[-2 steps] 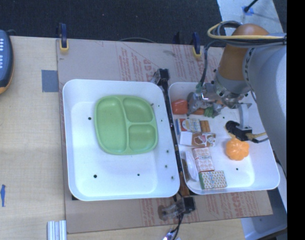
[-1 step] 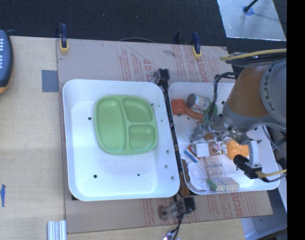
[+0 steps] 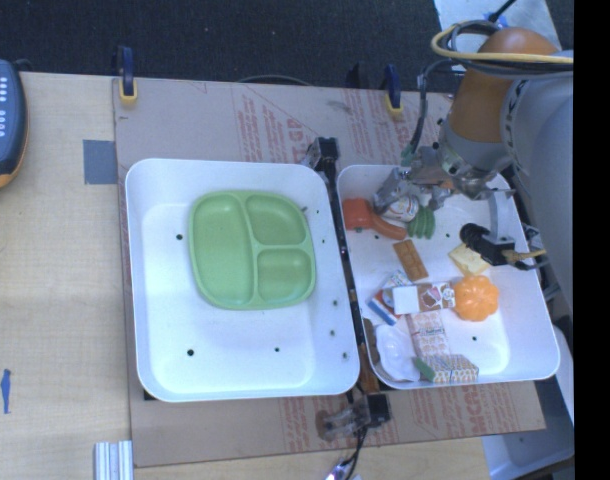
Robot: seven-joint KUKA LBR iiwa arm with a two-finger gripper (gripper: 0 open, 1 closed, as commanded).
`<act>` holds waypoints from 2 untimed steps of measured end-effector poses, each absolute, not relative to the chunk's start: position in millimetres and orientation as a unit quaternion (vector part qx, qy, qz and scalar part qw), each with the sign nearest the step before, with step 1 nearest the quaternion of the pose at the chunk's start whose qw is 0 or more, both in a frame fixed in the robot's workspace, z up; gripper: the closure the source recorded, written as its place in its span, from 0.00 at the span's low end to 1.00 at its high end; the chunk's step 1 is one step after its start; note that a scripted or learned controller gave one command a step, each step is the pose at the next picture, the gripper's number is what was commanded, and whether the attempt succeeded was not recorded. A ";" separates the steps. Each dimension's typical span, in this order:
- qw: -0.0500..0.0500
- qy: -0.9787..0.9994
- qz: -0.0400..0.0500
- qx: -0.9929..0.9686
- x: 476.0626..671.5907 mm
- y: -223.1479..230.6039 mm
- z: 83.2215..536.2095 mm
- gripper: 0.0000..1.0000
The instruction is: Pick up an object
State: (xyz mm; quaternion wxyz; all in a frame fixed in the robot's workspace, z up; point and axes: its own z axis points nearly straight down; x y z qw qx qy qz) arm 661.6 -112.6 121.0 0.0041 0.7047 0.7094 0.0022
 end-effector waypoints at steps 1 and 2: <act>-0.003 0.708 -0.003 0.706 603.4 -103.8 90.2 0.00; -0.002 0.709 -0.003 0.706 606.0 -104.9 101.9 1.00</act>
